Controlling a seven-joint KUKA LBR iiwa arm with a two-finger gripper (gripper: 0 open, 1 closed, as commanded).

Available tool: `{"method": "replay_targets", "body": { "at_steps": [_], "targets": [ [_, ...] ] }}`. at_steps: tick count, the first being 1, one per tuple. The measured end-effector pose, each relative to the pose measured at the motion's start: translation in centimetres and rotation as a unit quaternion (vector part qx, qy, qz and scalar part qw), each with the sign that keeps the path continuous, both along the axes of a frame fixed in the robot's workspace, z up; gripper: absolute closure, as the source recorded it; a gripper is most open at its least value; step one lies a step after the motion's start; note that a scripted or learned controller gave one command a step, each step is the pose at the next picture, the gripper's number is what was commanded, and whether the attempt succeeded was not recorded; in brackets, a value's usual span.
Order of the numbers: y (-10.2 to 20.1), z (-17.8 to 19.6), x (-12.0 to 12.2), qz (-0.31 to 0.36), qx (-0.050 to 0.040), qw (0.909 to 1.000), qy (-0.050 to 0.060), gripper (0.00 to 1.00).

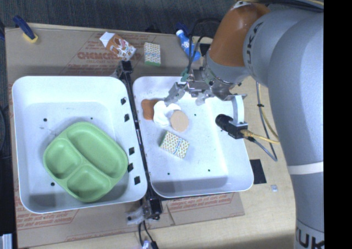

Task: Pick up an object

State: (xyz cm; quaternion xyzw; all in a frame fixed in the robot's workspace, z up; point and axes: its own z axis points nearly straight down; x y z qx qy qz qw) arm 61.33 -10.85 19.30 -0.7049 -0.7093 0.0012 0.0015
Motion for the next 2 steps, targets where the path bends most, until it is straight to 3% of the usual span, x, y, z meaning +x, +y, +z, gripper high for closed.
{"method": "replay_targets", "body": {
  "at_steps": [1,2],
  "targets": [
    [10.2,3.8,-4.1,0.002,-0.0003,1.0,0.0,0.0],
    [4.8,-0.2,1.8,0.0,-0.0009,1.0,0.0,0.0]
  ]
}}
